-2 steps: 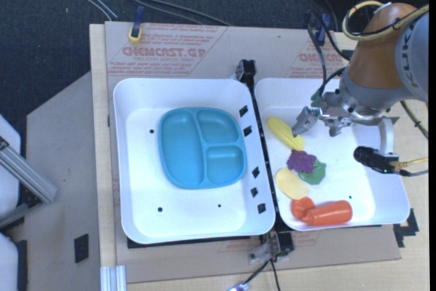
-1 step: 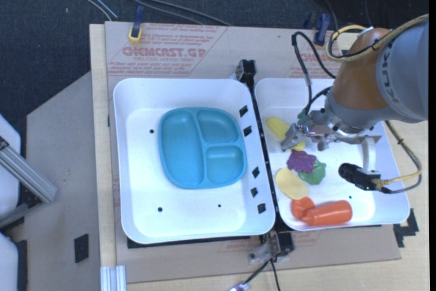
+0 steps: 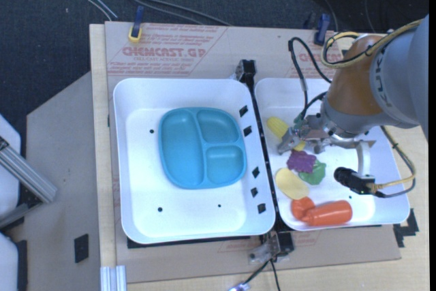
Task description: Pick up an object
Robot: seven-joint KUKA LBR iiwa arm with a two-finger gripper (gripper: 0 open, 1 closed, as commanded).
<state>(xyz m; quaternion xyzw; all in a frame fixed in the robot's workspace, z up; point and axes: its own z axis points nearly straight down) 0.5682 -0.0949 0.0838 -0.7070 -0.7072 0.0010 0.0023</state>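
My gripper [image 3: 298, 140] hangs low over the right bin [image 3: 388, 215], in its left half. Just left of it lies a small yellow piece [image 3: 276, 126]. Directly below it in the view sits a purple toy [image 3: 300, 161], with a green piece [image 3: 316, 175] against the toy's right side. Further toward the front lie a pale yellow piece [image 3: 290, 183], a small orange piece [image 3: 300, 206] and a long red-orange piece [image 3: 332, 212]. Nothing visible hangs from the gripper. The arm's wrist hides the bin's middle and right part.
The left bin [image 3: 136, 215] holds a blue divided plate [image 3: 202, 146]. A black ridge with clips [image 3: 253, 146] separates the two bins. Cables [image 3: 381, 184] loop from the wrist over the right bin. Cardboard underlies both bins.
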